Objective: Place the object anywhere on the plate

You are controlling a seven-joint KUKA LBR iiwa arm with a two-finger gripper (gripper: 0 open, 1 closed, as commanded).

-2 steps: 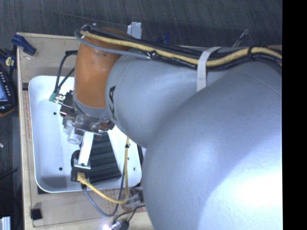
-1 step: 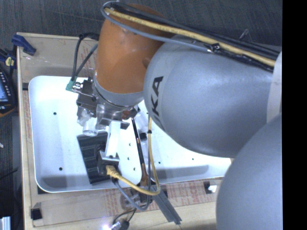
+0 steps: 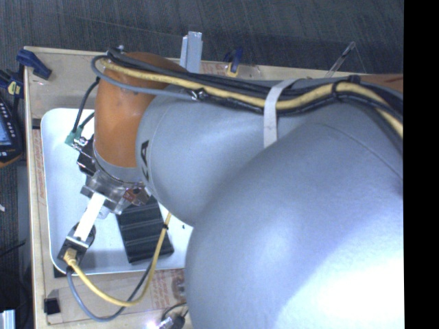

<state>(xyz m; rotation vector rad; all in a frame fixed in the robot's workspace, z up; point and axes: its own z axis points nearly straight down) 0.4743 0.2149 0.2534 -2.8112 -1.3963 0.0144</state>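
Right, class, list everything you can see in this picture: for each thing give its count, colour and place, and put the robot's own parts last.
Bin: one, white, left part of the bench, partly covered by the arm.
Bench: one, pale wood, beneath and around the bin.
Clamp: one, blue, at the bench's far left corner.
Metal post: one, grey, at the bench's far edge.
Floor: dark grey, beyond the bench.
Cables: a bundle, yellow, black and grey, along the top of the arm; a yellow one loops below the bin.
Arm: one, grey, reaching in from the right over the bench.
Orange band: one, above the wrist, over the bin.
Gripper: one, dark ribbed body and a white part, low over the bin's near side.
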